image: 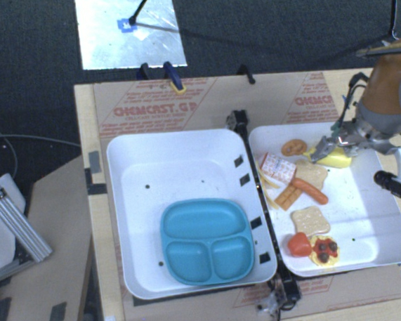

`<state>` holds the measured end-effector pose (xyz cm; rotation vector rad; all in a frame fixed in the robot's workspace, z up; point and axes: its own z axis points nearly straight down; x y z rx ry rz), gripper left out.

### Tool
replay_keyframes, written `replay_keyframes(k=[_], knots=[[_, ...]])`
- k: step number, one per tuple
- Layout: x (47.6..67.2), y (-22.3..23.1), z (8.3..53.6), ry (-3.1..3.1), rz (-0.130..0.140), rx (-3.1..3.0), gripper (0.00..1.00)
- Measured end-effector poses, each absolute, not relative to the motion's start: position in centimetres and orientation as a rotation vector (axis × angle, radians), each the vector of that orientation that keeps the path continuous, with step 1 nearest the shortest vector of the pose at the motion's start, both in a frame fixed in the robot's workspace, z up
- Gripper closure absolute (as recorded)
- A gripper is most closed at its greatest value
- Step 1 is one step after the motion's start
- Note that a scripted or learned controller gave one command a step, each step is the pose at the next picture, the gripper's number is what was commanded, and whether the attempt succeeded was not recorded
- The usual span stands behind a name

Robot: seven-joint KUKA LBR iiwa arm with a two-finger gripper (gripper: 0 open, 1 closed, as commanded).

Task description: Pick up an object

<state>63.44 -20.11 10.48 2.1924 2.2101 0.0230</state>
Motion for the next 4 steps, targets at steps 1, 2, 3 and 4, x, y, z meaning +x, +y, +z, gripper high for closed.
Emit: replay_keyframes(k=[1, 2, 3, 4], knots=[[63.6, -20.3, 10.4, 2.207, 0.022, 2.197, 0.00], [62.1, -20.2, 9.2, 2.222, 0.005, 2.210, 0.00], [65.3, -20.3, 8.7, 2.223, 0.006, 2.211, 0.00], [60.5, -18.8, 8.8, 2.215, 0.008, 2.216, 0.00]])
